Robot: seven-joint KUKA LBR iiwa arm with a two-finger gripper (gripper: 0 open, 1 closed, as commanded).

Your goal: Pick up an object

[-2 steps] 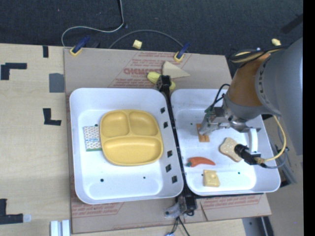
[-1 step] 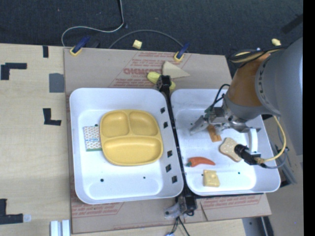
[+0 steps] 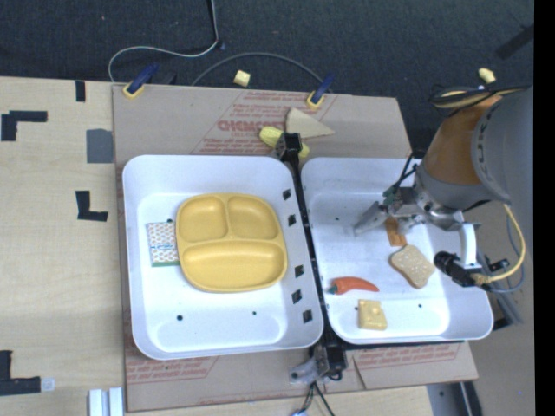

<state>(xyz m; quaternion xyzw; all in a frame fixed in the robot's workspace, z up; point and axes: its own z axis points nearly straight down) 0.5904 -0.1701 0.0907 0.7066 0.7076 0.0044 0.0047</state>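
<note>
Overhead, the two-finger gripper sits low in the right white bin, fingers spread, nothing between them. Just beside it lies a tan bread-slice toy; nearer, an orange pepper-shaped piece and a yellow cheese block. A yellow divided plate occupies the left white bin.

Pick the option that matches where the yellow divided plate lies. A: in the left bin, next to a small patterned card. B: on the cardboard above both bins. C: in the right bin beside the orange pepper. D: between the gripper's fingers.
A: the yellow divided plate lies flat in the left bin, with the small patterned card at its left edge; the orange pepper lies in the right bin.
</note>
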